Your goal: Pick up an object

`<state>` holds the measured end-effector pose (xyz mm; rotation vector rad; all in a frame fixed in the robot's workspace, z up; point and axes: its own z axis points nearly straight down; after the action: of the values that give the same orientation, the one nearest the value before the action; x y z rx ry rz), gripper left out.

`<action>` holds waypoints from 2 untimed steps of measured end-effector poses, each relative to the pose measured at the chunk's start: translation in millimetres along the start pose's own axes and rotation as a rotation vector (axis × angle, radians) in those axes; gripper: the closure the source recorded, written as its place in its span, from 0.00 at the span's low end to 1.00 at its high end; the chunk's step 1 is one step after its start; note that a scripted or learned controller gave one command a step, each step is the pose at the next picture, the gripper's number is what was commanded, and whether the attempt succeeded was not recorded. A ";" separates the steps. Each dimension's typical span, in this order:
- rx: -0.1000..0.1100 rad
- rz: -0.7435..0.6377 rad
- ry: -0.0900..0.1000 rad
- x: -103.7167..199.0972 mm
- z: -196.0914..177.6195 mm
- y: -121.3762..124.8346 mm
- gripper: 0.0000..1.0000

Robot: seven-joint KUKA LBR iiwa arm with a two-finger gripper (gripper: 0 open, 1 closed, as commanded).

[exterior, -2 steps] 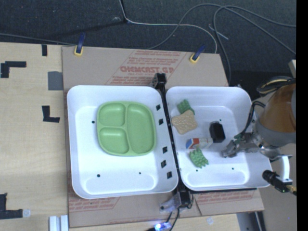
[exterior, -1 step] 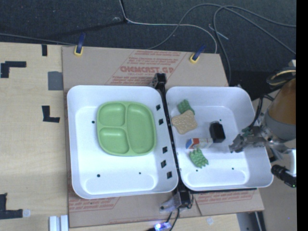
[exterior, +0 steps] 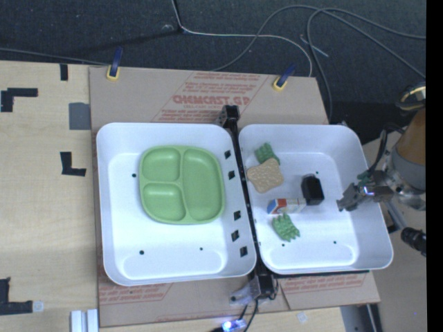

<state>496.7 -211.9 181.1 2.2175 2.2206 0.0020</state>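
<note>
The gripper (exterior: 353, 198) sits over the right rim of the right bin (exterior: 346, 254); whether it is released or clenched I cannot tell, and nothing shows between its tips. I judge this the approach step: next it must travel left and descend on a piece, the black block (exterior: 312, 189) being nearest, beside the tan sponge (exterior: 265, 177). The arm (exterior: 408, 164) reaches in low over the rim.

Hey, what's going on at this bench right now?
A robot arm reaches in from the right, its gripper at the right bin's right wall, holding nothing. That bin holds a black block, a tan sponge, two green pieces and a small carton. The left bin holds a green divided plate.
</note>
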 end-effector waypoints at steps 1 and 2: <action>-0.002 0.000 -0.001 -0.3 -53.0 1.6 1.00; 0.003 -0.006 0.003 60.2 -54.1 24.2 1.00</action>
<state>520.7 -151.5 235.2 2.2137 2.2309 0.0025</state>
